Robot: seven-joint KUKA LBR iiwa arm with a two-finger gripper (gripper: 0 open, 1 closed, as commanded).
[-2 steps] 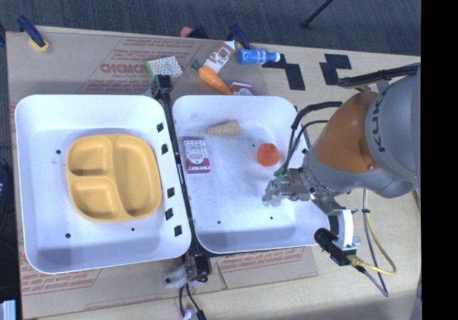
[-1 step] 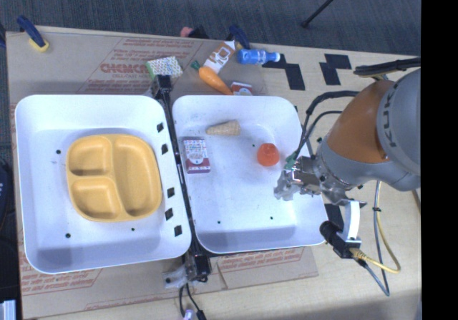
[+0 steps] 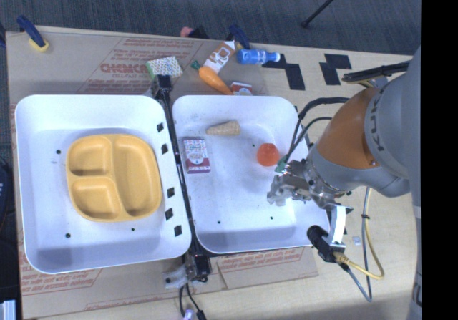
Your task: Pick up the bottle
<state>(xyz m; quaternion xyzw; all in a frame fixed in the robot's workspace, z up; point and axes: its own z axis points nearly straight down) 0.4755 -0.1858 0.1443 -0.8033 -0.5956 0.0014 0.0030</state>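
Observation:
A small blue bottle [image 3: 255,56] lies on its side on the cardboard behind the right bin [image 3: 236,236]. Beside it lies a white and orange bottle-like item [image 3: 220,56]. My gripper [image 3: 282,192] hangs low over the right side of the right bin, just below an orange-red ball [image 3: 268,154] and far from both bottles. Nothing shows in its grasp. The grey wrist with its orange band [image 3: 347,139] reaches in from the right.
The right bin also holds a tan cone [image 3: 223,128] and a small red packet [image 3: 195,154]. A yellow divided plate [image 3: 114,175] sits in the left bin [image 3: 36,168]. A carrot [image 3: 213,80] and a green patterned packet [image 3: 164,66] lie behind the bins.

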